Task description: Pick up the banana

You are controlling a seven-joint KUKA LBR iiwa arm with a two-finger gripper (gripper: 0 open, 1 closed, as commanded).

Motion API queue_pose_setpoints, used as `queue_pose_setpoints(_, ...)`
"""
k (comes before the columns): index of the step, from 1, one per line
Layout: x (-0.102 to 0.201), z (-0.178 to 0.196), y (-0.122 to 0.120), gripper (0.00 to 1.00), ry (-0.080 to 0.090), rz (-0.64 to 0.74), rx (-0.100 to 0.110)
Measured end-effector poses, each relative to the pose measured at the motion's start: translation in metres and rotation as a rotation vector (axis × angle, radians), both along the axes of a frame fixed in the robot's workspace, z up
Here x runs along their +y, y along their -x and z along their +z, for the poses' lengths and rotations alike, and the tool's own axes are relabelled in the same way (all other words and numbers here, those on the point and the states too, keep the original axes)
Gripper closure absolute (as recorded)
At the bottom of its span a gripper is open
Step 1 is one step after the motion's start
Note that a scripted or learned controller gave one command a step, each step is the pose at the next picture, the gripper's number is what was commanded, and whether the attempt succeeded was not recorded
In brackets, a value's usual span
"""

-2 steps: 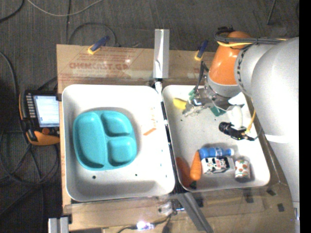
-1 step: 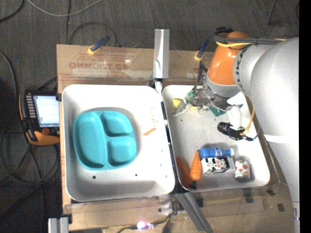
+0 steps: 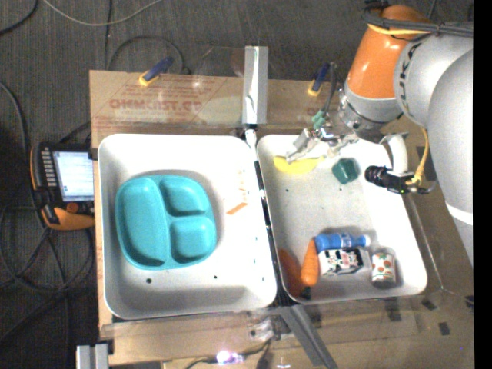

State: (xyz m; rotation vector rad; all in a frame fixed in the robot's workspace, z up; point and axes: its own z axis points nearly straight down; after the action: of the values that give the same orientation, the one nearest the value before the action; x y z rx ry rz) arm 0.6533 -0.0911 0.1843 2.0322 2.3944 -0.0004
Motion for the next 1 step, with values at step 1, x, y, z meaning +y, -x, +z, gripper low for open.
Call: queue_pose_setpoints(1, -0.0001, -0.0007, 0.0004, 0.0, 0.0, 0.0, 0.001)
